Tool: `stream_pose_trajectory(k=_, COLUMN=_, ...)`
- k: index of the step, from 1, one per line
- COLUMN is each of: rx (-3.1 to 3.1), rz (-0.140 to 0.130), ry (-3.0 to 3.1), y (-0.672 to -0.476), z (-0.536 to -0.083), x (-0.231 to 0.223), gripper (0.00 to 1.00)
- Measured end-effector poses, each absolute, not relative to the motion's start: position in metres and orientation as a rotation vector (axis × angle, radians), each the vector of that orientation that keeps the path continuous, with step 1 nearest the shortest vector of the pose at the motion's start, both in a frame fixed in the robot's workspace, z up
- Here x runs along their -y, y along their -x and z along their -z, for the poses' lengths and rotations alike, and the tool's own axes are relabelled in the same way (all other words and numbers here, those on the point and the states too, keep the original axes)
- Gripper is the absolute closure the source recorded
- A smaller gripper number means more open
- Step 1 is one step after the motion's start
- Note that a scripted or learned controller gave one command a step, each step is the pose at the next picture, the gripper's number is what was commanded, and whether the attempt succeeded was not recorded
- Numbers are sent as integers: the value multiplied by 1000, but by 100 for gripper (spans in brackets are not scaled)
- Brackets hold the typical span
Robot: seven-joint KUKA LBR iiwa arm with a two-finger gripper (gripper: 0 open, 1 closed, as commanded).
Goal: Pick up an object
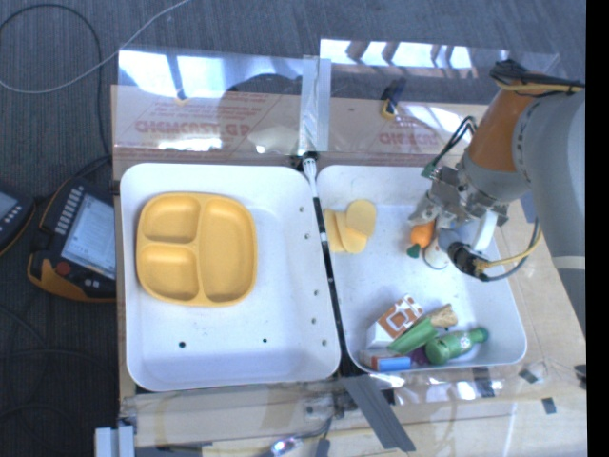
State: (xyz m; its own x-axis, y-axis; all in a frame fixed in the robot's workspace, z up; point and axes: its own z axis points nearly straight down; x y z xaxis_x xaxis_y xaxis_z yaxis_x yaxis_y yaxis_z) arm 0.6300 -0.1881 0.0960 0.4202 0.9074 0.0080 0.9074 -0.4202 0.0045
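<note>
Camera view, arm: we see the grey arm (557, 150) reaching in from the right, its orange band above the wrist, bent down over the right bin (362, 346) so that the tool end sits low in the bin's upper right part.

Camera view, gripper: the gripper (430, 234) is down beside a small orange carrot-like toy (420, 235) with a green end; how far it is open, and whether it has the toy, we cannot tell (wrist body and cables hide the tips).

Camera view, likely target: the carrot-like toy lies on the bin floor, well apart from the other pieces, which we judge makes it the easy pick, with room on either side.

Camera view, other candidates: two pale yellow pieces (348, 227) rest against the bin's left wall; a heap at the near edge holds a small orange and white carton (399, 317), a green bottle (455, 346) and other bits, packed touching (harder to single out, we think).

Camera view, left bin: the left bin (190, 350) carries a yellow divided plate (197, 248), lying flat in its upper left part, far from the arm.

Camera view, stage: we judge the pick is at the closing or grasping point, lift not yet done.
</note>
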Motion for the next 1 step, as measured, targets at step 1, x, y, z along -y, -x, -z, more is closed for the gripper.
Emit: stream_pose_trajectory(k=1, rx=1746, rz=-7, ry=2610, y=-666, z=-215, x=150, gripper=100)
